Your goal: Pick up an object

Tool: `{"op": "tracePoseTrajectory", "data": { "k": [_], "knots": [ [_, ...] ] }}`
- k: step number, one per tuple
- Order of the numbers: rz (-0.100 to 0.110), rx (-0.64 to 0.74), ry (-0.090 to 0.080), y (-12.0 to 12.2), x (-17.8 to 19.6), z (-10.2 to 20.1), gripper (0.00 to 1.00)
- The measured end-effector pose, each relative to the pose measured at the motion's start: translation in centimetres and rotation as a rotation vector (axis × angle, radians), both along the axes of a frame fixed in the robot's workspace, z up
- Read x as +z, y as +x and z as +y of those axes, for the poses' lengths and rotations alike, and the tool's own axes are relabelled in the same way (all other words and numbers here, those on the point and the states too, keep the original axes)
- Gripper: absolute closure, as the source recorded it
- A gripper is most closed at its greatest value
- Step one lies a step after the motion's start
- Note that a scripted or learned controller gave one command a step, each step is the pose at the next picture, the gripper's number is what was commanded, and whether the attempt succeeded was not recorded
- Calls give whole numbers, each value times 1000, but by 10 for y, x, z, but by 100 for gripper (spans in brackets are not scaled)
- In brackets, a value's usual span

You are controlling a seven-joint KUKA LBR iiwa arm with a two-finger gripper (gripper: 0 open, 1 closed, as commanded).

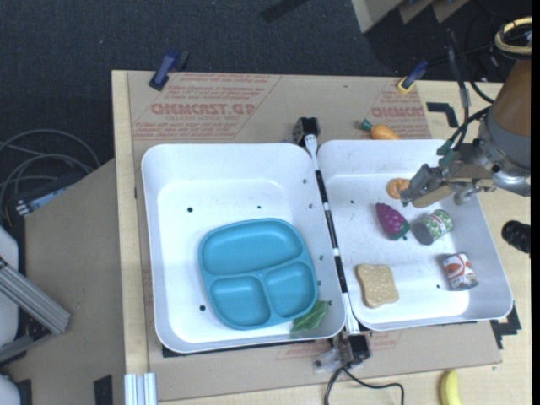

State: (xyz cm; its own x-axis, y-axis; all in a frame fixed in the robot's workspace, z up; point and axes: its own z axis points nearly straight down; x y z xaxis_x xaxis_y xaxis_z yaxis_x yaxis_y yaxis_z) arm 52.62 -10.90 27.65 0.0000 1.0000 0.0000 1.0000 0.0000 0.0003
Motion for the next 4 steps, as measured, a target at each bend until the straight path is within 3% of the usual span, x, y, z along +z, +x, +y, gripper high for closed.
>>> {"op": "tracePoseTrajectory", "data": {
  "k": [1, 2, 3, 4],
  "knots": [
    [4, -1, 0, 34, -86, -32, 0],
    [0, 0, 0, 42, -192, -20, 0],
    [-3, -1, 0, 43, -181, -20, 100],
    [-2, 3, 2, 34, -91, 83, 100]
  ]
}}
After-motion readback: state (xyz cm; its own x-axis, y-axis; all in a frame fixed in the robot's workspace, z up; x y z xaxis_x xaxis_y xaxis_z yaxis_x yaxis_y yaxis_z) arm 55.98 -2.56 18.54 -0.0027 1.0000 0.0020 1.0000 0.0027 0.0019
